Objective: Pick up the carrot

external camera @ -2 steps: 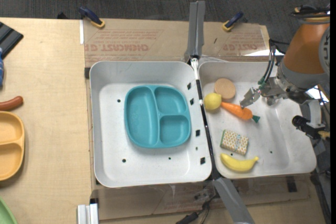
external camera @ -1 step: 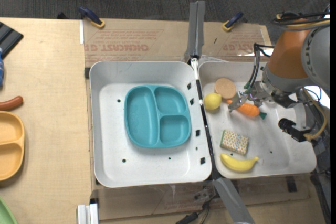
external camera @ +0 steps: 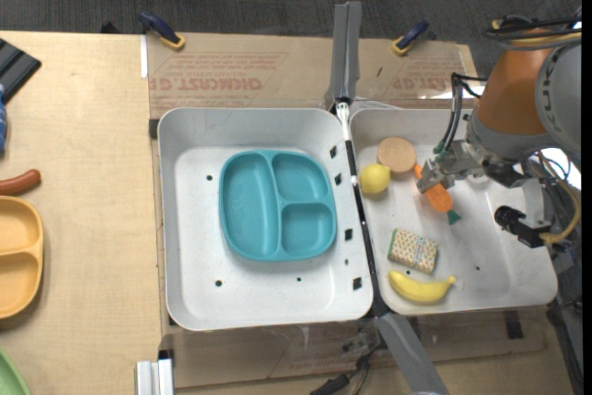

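Carrot [external camera: 440,198]: small, orange, with a green stub at its lower-right end. Lies in the right bin [external camera: 518,277], in the upper middle part of the floor. Long axis runs diagonally, orange end toward upper left, green end toward lower right. Upper part hidden under the gripper.

Gripper [external camera: 434,177]: grey, reaching in from the right below the orange band of the arm [external camera: 518,97]. Sits directly over the carrot's upper-left end, apparently touching it; whether the fingers are spread or pinching cannot be told, since they blur into the carrot.

Neighbours in the right bin: round tan cookie-like disc [external camera: 397,154], just up and left of the gripper; lemon [external camera: 374,178], left of the carrot, near the bin's left wall; patterned cracker block [external camera: 413,251], below the carrot, apart from it; banana [external camera: 421,287], near the front edge, well apart. Nothing lies on top of the carrot besides the gripper.

Left bin [external camera: 185,227]: holds a teal divided plate [external camera: 277,203].

Bench at far left: yellow-orange tray [external camera: 17,259] and a sausage-like item [external camera: 18,181].
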`<state>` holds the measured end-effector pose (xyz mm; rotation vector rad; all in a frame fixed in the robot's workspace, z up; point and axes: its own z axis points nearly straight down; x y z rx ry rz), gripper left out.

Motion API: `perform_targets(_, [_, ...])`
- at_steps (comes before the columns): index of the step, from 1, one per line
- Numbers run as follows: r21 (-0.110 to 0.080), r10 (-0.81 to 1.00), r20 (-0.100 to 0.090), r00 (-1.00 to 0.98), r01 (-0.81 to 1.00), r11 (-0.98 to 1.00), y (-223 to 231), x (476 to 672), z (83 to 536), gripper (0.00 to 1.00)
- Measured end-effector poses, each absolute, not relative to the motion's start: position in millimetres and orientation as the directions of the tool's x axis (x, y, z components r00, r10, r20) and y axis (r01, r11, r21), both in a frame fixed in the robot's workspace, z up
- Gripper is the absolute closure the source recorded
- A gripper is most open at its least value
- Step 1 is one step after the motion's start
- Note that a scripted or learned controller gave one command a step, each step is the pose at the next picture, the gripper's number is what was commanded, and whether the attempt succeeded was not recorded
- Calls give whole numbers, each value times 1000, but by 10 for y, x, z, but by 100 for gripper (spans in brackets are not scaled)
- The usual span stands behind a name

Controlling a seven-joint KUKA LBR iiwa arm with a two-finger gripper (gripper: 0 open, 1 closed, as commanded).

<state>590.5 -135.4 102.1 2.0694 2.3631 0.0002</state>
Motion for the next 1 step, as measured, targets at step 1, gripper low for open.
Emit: perform_targets(1, [0,997,-1,-78,997,78,-830,6151,2421,100])
